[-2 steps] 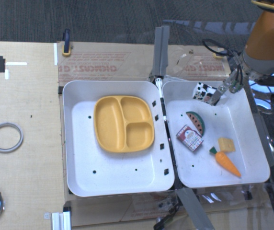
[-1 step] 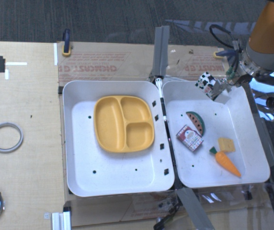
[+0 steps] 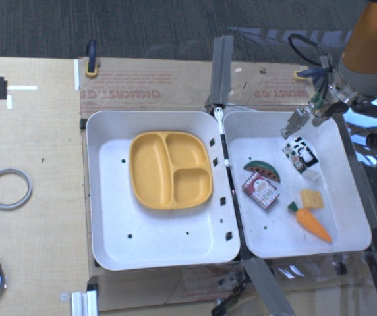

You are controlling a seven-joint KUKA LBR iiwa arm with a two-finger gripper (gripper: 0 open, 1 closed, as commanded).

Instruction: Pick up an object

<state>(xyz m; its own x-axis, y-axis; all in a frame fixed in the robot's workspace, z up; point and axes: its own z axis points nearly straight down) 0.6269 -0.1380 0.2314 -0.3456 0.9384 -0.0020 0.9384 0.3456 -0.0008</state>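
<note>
arm enters from upper right, orange band above the wrist, gripper angled down-left over the right bin; whether the claw is open or closed cannot be told; a black-and-white object lies just below it; watermelon slice, red packet, cracker, carrot lie nearby; yellow divided plate in left bin.
</note>
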